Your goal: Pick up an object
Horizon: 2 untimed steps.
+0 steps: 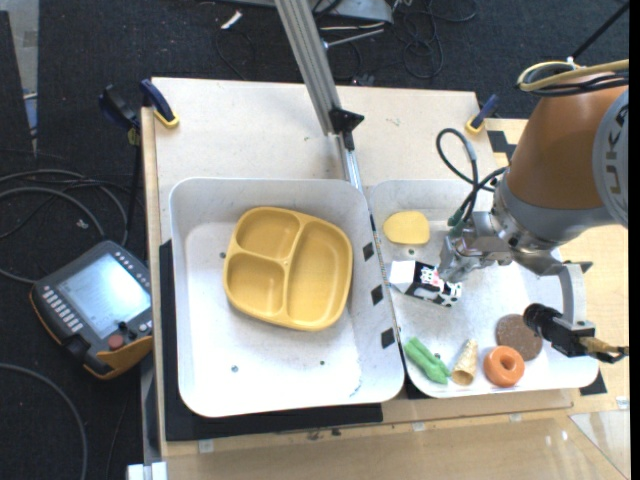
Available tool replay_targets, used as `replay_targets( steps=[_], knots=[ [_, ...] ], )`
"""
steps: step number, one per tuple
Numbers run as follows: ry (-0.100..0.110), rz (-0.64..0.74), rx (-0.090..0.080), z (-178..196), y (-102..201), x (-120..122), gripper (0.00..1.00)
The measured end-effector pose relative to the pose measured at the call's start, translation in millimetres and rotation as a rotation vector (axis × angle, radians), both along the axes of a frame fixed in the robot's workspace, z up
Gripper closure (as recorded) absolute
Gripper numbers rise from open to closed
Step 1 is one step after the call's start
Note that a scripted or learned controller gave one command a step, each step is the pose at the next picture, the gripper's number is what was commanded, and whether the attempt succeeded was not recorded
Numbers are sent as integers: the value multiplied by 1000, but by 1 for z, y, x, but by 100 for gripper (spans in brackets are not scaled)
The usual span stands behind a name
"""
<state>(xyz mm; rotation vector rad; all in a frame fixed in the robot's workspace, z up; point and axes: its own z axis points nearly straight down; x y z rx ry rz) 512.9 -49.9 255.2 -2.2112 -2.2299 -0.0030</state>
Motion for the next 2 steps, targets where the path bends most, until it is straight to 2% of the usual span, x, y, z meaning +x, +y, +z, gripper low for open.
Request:
replay_targets(
  steps=[2],
  knots=[
    [3, 1, 0, -16, 126, -12, 100]
  ],
)
